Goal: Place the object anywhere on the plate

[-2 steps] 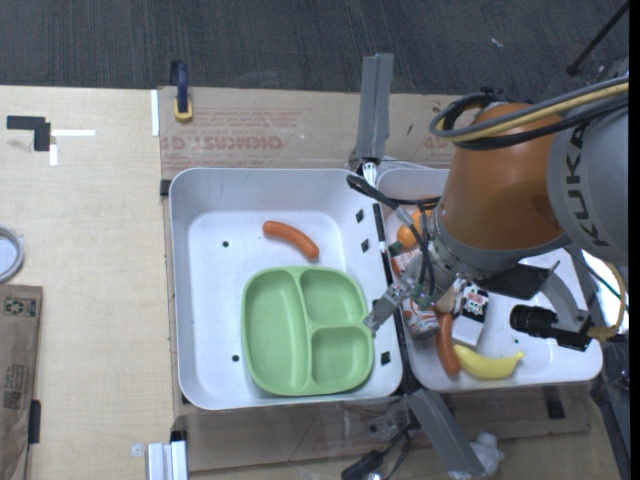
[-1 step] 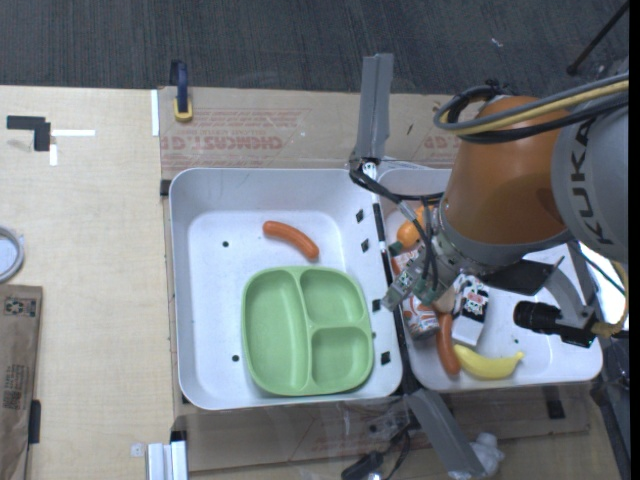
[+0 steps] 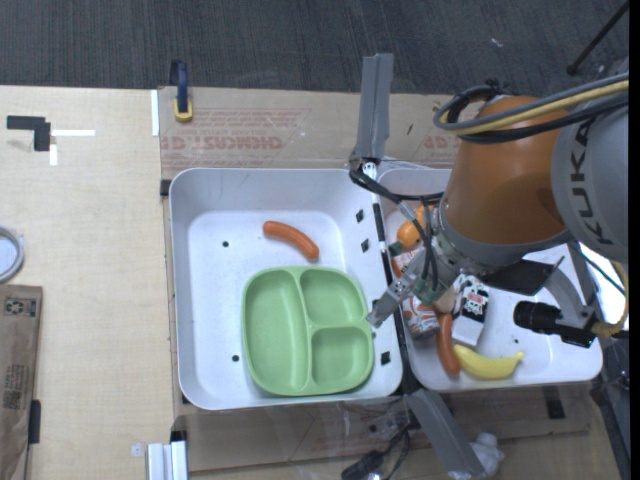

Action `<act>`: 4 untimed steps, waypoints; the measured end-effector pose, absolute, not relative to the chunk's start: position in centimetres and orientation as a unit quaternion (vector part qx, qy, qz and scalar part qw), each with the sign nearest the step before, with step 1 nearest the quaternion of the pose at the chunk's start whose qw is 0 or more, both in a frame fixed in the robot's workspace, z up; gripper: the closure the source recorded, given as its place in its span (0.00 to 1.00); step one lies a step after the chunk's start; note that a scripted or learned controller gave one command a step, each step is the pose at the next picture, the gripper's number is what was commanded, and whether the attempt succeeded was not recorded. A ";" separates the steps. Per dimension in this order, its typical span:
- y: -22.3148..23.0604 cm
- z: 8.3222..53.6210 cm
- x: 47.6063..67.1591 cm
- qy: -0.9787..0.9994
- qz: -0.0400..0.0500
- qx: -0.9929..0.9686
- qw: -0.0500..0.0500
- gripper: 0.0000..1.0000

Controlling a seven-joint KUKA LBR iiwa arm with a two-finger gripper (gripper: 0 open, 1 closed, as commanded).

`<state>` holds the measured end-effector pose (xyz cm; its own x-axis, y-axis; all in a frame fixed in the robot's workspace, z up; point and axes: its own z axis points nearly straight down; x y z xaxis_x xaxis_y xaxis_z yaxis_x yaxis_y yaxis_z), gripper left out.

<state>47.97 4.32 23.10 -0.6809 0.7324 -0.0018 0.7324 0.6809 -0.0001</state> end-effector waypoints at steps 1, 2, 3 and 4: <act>4.2 23.9 48.1 0.916 -0.001 0.401 0.001 1.00; 10.8 23.0 47.8 0.915 -0.001 0.404 0.000 1.00; 12.8 23.7 47.8 0.923 -0.001 0.385 0.000 1.00; 12.8 23.7 47.8 0.923 -0.001 0.385 0.000 0.00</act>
<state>47.78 12.78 23.66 -0.7037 0.7105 0.0000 0.7105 0.7037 -0.0025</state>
